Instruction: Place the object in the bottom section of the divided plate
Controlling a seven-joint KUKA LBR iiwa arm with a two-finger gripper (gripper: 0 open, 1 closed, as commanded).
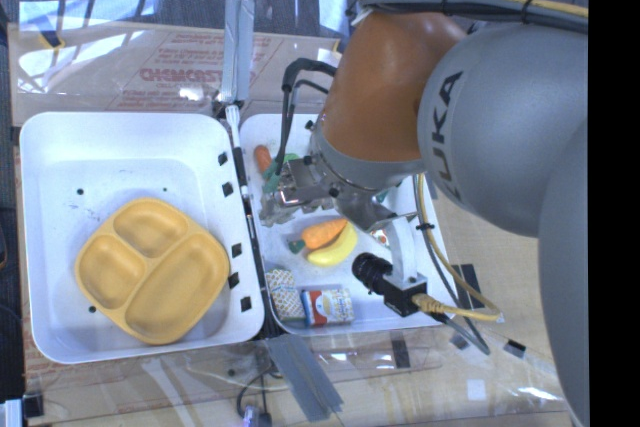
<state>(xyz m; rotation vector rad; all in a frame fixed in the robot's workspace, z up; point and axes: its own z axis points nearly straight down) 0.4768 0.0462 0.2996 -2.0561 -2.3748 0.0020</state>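
Note:
A yellow divided plate lies in the left bin, with two small sections at the upper left and one large section at the lower right. In the right bin lie an orange carrot, a yellow banana, a small can with a red label and a checked packet. My gripper hangs low over the right bin's left half, just up and left of the carrot. A small orange-red piece sits beside it near the bin's left wall.
The grey arm with its orange band covers most of the right bin's upper part. A black cable fitting hangs over the bin's right side. A divider ridge with black clips separates the two bins.

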